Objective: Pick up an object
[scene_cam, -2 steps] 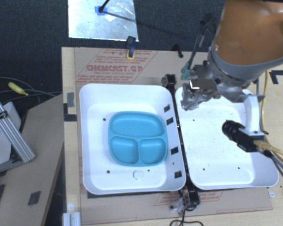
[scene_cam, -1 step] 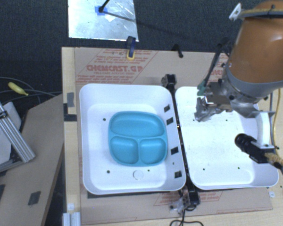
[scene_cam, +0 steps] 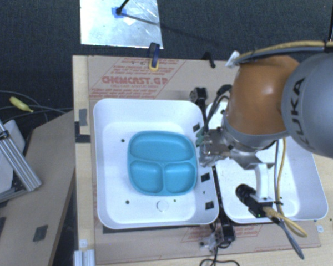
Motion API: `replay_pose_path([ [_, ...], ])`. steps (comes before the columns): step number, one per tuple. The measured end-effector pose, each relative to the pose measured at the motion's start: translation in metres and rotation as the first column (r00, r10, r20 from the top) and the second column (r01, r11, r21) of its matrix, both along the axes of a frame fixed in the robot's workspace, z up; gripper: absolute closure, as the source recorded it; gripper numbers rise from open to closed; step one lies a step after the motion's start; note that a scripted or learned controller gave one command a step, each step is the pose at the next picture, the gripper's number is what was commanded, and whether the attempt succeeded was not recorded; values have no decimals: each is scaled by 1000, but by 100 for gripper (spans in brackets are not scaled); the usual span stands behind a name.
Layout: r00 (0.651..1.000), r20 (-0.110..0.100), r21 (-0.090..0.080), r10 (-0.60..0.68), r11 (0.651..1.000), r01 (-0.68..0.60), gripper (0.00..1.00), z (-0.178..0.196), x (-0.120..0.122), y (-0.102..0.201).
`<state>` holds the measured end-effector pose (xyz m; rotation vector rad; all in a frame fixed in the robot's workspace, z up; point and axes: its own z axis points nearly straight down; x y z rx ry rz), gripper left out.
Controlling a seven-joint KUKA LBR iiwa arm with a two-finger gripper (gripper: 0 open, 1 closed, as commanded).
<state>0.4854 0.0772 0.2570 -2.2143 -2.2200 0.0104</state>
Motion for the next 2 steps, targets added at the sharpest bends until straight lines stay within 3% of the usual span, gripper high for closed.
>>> replay_pose_path([
  [1,1000,11,1,-2,1000,2,100,8,2,-14],
  [2,1000,17,2,2,1000,-2,100,76,2,-6],
])
